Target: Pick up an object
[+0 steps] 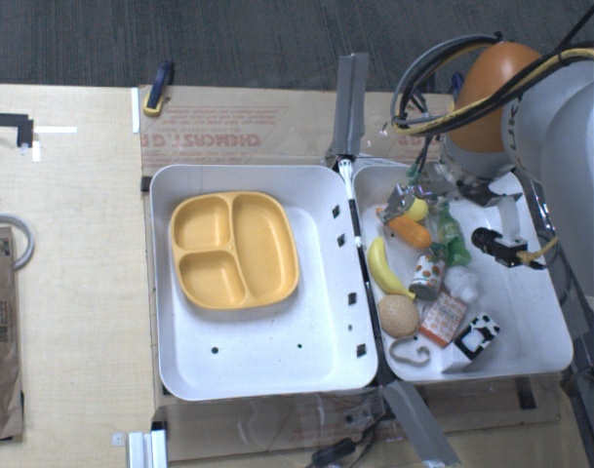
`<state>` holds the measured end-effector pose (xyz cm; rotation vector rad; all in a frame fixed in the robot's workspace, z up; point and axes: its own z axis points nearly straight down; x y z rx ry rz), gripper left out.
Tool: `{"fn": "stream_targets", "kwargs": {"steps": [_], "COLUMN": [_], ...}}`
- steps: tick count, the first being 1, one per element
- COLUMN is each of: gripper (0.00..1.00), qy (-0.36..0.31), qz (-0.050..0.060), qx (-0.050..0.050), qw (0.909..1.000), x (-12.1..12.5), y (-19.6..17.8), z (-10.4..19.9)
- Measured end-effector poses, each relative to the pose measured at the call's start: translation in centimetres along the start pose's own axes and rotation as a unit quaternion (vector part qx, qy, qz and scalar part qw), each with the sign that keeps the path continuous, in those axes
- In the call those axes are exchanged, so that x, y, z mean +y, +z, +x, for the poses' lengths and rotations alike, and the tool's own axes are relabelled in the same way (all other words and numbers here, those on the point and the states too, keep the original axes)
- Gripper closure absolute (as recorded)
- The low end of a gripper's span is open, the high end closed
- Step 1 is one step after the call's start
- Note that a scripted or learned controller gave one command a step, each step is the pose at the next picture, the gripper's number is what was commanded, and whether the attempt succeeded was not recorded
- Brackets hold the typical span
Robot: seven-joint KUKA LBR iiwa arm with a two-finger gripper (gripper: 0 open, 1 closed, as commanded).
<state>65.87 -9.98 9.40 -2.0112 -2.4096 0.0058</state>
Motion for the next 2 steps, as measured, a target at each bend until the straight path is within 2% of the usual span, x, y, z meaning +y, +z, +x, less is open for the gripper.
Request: {"fn": "stream_targets", "kwargs": {"steps": [1, 2], "gripper": [1.0, 1.0], "qy": [0.0, -0.086], "qz": [0.002, 0.001], "qx": [0.0, 0.0], "qw": [1.0, 0.9963], "x": [0.0, -6.7], "y": [-0.7, -9.3], "z": [-0.1, 2.5]}}
